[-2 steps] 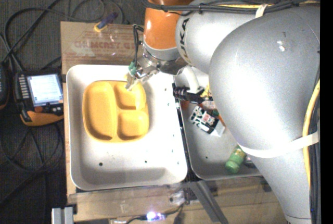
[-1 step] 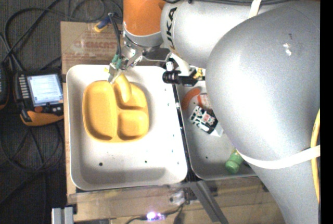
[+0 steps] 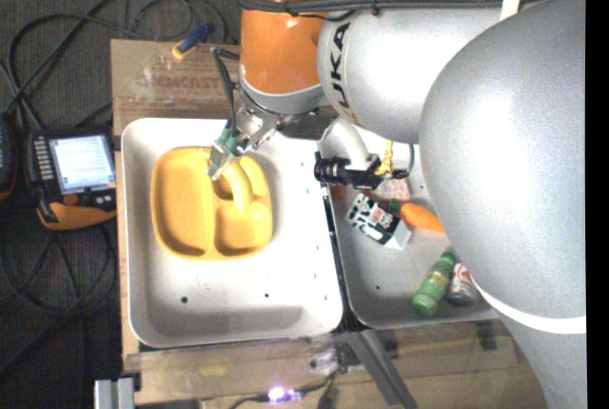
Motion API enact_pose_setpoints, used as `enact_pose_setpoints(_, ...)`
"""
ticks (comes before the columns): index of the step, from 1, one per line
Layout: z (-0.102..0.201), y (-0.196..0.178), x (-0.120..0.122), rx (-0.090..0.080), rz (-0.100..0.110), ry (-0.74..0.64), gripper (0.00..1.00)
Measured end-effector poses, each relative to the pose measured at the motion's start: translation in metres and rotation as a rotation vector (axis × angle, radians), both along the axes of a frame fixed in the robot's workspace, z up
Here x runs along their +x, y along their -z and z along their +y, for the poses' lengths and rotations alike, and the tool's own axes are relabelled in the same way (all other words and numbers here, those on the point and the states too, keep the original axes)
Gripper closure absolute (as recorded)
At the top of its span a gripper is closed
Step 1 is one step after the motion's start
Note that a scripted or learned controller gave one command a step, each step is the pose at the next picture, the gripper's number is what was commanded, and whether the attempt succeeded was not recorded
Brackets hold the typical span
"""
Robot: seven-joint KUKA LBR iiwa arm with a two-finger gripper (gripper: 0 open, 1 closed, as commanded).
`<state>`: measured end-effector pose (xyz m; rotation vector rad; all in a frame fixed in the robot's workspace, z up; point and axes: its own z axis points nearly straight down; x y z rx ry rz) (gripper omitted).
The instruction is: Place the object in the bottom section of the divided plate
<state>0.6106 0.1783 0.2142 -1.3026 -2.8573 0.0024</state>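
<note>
A yellow divided plate point(image 3: 190, 207) lies in the left white bin point(image 3: 285, 302), toward its upper left. It has one long section on its left side and two smaller sections on its right. My gripper point(image 3: 220, 160) reaches down from the orange wrist band point(image 3: 281, 27) and hangs over the plate's upper middle, near the ridge between the long section and the upper right section. A small greenish bit point(image 3: 226, 143) shows at the gripper's tip; I cannot tell whether it is a held thing or part of the gripper.
The right bin point(image 3: 381, 302) holds an orange carrot point(image 3: 423, 217), a white box with black and red print point(image 3: 376, 219), a green bottle point(image 3: 433, 285) and a small can point(image 3: 462, 283). The grey arm covers most of that bin. A pendant screen point(image 3: 76, 165) sits left of the bench.
</note>
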Motion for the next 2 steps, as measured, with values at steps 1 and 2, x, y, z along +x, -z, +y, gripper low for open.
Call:
enact_pose_setpoints(1,-0.038,-0.013,-0.013,0.000,0.000,0.004,1.00)
enact_pose_setpoints(2,-0.020,0.003,0.031,-0.001,-0.002,-0.168,1.00)
